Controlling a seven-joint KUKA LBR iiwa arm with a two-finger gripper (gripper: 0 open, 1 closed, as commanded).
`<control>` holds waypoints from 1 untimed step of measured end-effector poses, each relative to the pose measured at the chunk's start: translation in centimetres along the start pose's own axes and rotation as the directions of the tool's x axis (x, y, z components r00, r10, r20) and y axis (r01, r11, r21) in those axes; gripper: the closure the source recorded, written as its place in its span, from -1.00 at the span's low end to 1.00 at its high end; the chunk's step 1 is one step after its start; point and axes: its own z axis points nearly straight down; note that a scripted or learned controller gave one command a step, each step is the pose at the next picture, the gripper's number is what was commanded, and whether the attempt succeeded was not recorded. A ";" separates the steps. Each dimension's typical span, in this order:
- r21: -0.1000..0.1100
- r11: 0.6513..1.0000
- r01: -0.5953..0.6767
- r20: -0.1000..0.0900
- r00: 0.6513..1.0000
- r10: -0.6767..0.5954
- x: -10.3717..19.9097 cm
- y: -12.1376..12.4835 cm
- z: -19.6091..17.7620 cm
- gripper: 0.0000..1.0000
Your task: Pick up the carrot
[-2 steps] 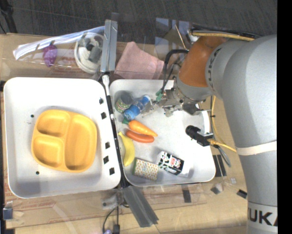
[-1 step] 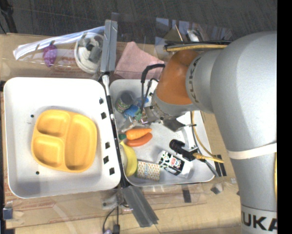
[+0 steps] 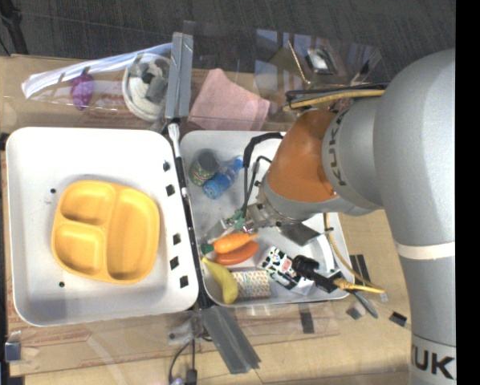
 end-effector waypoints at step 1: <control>0.001 1.000 0.003 0.000 1.000 -0.003 -0.1 0.0 -1.0 1.00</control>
